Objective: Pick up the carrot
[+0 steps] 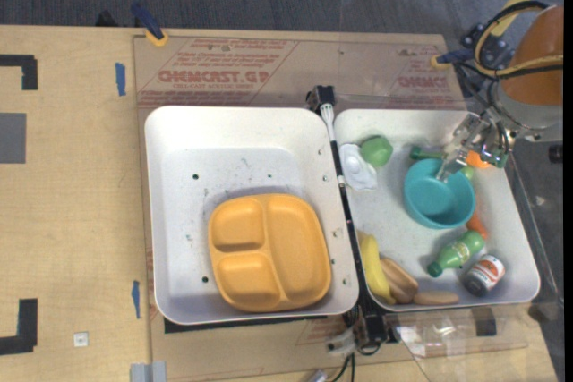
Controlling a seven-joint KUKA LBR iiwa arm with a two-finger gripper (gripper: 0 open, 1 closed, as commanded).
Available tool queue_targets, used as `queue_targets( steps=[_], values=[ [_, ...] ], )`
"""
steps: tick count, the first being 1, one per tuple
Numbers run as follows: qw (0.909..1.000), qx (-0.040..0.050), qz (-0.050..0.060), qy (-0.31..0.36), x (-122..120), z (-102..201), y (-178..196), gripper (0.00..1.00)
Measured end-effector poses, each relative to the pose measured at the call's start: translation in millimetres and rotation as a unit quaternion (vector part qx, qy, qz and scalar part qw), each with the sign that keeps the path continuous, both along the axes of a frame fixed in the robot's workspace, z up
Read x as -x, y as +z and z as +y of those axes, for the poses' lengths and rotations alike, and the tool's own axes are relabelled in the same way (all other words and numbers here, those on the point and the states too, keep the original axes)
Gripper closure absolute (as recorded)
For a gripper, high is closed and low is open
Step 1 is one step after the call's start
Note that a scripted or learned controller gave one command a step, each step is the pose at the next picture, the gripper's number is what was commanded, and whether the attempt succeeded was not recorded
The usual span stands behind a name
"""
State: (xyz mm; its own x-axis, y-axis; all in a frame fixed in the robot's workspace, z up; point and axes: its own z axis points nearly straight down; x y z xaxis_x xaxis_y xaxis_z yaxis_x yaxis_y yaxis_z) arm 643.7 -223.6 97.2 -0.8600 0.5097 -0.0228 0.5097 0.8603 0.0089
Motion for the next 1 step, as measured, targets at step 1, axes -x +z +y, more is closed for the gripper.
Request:
queue_targets(
  steps=[1],
  values=[
    [0.9973,0.0054,-0.011,0.072,89.5,7.3,3.5,1.00]
  ],
)
